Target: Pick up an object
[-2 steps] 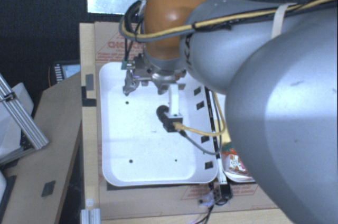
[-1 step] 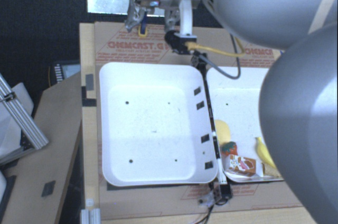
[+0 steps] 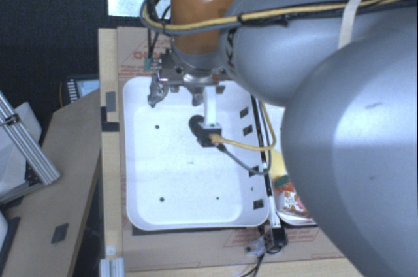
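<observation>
The gripper [image 3: 175, 97] hangs at the left bin's [image 3: 189, 184] far edge, fingers spread and holding nothing. Closing here likely grabs air, since the packet [image 3: 292, 201] lies in the right bin [image 3: 275, 117].

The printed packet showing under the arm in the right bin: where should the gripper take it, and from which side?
Only part of the packet shows, seemingly lying flat in the near-left corner of the right bin; the arm hides the rest. Likely best: come straight down and pinch its free edge, the one away from the walls, where there is room.
</observation>
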Controlling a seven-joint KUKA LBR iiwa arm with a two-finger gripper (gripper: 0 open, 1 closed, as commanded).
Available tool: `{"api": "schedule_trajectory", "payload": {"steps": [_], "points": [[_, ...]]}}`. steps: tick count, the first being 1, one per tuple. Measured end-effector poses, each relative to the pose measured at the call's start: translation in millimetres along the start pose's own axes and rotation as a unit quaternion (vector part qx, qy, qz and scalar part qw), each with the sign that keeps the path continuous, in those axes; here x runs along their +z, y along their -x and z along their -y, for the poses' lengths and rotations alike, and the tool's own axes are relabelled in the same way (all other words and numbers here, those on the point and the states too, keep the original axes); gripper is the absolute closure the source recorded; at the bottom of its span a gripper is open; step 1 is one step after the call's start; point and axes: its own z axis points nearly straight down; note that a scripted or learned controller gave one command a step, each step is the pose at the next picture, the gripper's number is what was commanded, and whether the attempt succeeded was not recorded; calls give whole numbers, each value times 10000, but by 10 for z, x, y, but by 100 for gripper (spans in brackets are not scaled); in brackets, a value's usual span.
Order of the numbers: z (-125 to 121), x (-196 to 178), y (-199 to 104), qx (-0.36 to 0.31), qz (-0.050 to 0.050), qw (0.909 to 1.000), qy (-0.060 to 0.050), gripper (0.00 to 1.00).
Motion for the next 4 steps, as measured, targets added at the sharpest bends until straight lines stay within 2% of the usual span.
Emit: {"api": "schedule_trajectory", "payload": {"steps": [1,2,3,4], "points": [[-40,-193,-3,-13,-23,10000,75,100],[-388,1016,0,3,-7,10000,45,100],[-613,-191,169,9,-33,9999,133,100],[-580,-1327,-15,-31,-44,9999,138,100]]}}
